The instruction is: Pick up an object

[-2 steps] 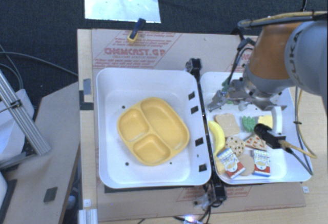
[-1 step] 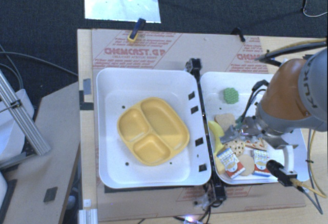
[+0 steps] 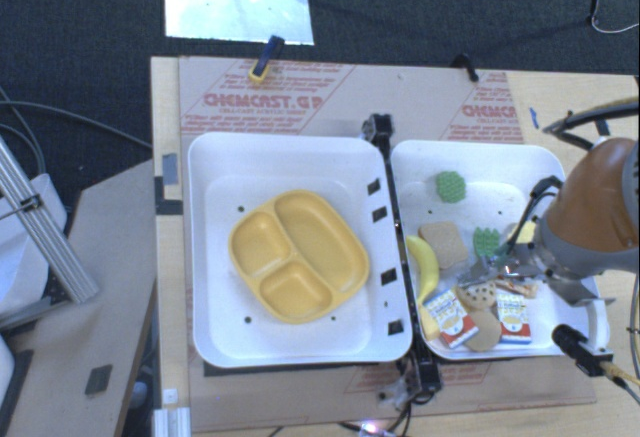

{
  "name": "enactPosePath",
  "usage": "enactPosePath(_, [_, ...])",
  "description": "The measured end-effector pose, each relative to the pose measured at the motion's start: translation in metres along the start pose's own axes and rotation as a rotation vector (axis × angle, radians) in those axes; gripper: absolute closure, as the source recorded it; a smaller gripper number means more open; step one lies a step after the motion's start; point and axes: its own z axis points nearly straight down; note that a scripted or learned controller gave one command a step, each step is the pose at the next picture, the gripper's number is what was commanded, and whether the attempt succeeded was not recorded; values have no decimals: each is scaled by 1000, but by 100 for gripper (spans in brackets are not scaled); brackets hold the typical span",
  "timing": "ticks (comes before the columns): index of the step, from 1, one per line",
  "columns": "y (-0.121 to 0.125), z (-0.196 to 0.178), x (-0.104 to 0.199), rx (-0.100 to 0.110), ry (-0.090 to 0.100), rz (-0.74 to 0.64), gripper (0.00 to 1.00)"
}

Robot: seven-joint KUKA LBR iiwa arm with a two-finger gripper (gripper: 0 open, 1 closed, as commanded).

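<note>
The right bin [image 3: 500, 170] holds several small food toys. A green bumpy ball [image 3: 451, 187] lies at its back, and a tan bread slice [image 3: 444, 244] lies in the middle beside a yellow banana [image 3: 424, 267]. A green leafy piece [image 3: 486, 241] sits right of the bread. Toward the front lie a brown cookie [image 3: 478, 298], a round tan biscuit [image 3: 485, 331] and two red-and-white packets [image 3: 451, 317] [image 3: 514, 317]. My gripper [image 3: 497, 271] is low in this bin, just above the cookie and between the green piece and the packets. The arm [image 3: 595, 210] covers the bin's right side.
The left bin [image 3: 290, 155] bears a yellow three-compartment plate [image 3: 298, 254]. A black divider with clips [image 3: 392, 225] runs between the two bins. Cardboard [image 3: 300, 100] lies under the bins. A blue-and-yellow tool [image 3: 266, 58] rests on the bench's back edge.
</note>
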Motion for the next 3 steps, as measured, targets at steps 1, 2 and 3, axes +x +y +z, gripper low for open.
enactPosePath(1, [11,-30,72,12,-1,-10,0])
enactPosePath(2, [48,8,56,14,-3,-5,0])
enactPosePath(3, [47,-4,57,14,-2,-4,100])
